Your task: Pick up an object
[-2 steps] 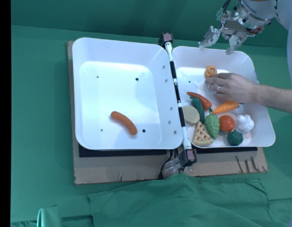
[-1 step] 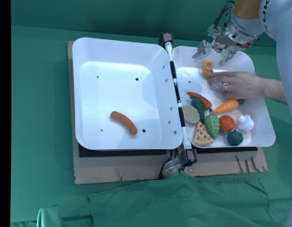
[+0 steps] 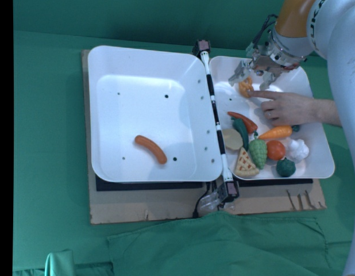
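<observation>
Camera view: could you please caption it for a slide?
Gripper over right bin of toy food, a hand beside it; sausage in left bin.

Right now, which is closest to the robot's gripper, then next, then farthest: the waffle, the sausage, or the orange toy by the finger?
From the gripper in the camera view:
1. Orange toy, right bin's far end, just below the gripper.
2. Waffle, right bin's near edge.
3. Sausage, alone in the left bin.
</observation>
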